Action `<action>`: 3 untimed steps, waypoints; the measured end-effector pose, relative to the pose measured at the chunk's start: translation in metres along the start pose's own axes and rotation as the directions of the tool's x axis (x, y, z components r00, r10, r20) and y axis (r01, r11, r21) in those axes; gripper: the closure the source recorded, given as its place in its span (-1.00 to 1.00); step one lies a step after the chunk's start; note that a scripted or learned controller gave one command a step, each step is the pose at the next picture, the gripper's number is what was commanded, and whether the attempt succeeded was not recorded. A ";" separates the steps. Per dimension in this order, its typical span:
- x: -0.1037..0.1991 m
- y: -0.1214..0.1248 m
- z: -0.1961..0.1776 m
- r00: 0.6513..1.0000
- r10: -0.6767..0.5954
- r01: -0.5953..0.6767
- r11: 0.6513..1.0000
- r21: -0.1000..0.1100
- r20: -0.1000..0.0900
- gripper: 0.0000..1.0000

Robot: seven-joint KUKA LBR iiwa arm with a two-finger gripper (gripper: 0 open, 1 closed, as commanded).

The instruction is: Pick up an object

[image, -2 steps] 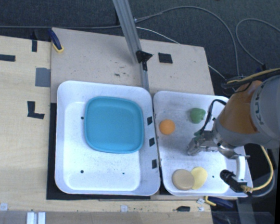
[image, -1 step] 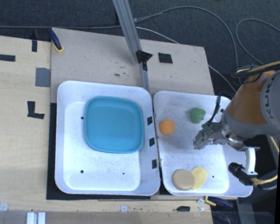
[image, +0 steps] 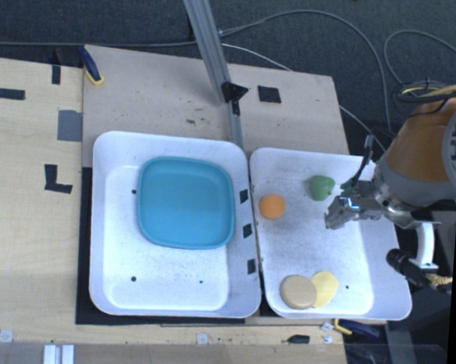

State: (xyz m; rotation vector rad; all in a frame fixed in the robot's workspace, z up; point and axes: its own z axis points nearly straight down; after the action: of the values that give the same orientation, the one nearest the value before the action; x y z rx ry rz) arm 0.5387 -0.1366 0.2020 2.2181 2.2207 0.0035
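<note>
The gripper [image: 337,216] hangs over the right bin [image: 375,307], just beside a green object [image: 320,187]; whether it is wide or narrow cannot be told, and nothing visibly sits in it. An orange ball [image: 272,207] lies near the bin's left wall, and a tan disc [image: 298,291] touches a yellow piece [image: 325,286] at the front. The left bin [image: 110,286] holds 1 blue plate [image: 185,202].

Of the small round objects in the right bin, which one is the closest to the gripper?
The green ball lies just up and left of the gripper. The orange ball sits farther left; the tan disc and yellow disc lie at the bin's near edge.
</note>
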 end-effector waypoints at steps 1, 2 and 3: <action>-0.006 0.009 -0.052 1.000 0.001 -0.001 1.000 0.000 0.000 1.00; 0.047 0.017 -0.055 1.000 -0.004 0.004 1.000 0.004 -0.002 1.00; 0.105 0.018 -0.040 1.000 -0.004 0.004 1.000 0.005 -0.002 1.00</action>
State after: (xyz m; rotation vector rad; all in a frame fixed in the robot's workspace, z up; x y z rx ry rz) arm 0.5566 -0.0320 0.2423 2.2173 2.2283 -0.0008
